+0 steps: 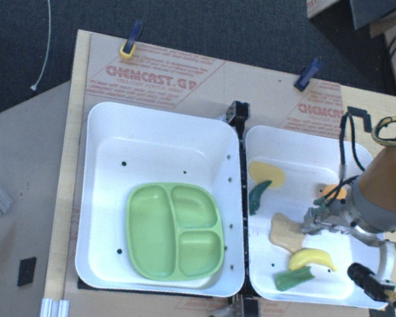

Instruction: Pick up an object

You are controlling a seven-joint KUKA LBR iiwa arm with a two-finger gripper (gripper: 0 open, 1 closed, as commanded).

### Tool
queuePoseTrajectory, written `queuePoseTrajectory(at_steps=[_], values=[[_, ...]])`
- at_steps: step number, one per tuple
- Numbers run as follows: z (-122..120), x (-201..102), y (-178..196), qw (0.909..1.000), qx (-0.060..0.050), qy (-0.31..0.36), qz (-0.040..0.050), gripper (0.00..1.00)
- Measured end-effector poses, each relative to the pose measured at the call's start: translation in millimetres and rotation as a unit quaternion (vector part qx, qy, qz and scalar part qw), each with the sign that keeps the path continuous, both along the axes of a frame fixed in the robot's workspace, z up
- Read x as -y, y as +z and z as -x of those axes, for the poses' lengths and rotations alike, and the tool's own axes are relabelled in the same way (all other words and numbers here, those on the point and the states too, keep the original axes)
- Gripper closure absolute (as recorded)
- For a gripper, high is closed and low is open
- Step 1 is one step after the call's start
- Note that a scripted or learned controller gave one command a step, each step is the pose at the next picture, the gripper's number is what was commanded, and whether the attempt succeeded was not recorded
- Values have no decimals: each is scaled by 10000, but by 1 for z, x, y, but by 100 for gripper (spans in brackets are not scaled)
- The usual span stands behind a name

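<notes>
The camera view looks down on a bench where two white bins are set side by side. The left bin (96, 174) holds a light green plate (174, 231) split into three parts, and the plate lies flat near the middle of that bin. The right bin (267, 284) holds a few small toys. A pale yellow flat piece (267, 174) is seen near the back left of this bin, and a dark green curved piece (257, 196) lies just in front of it, close to the wall between the two bins. A tan flat piece (285, 234) is found near the middle of the right bin. A yellow banana (314, 259) lies just in front of the tan piece, and a green stick-shaped toy (293, 278) rests just below the banana, touching it or nearly so. The grey arm with its orange band (395, 181) is reached in from the right, and the gripper (321, 220) is lowered over the middle of the right bin, just beside the tan piece. Whether the claw is released or clenched cannot be told, and nothing can be seen held in it.
</notes>
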State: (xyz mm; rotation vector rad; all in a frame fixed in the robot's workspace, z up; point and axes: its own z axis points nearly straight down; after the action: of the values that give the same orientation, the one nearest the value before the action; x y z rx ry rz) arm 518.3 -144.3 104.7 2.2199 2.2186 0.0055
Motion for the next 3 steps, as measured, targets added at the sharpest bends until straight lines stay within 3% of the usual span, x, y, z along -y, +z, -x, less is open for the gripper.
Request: queuePoseTrajectory(at_steps=[2,3], values=[[-9,2,121,10000,14,9,14,100],[-10,2,133,10000,-4,9,9,100]])
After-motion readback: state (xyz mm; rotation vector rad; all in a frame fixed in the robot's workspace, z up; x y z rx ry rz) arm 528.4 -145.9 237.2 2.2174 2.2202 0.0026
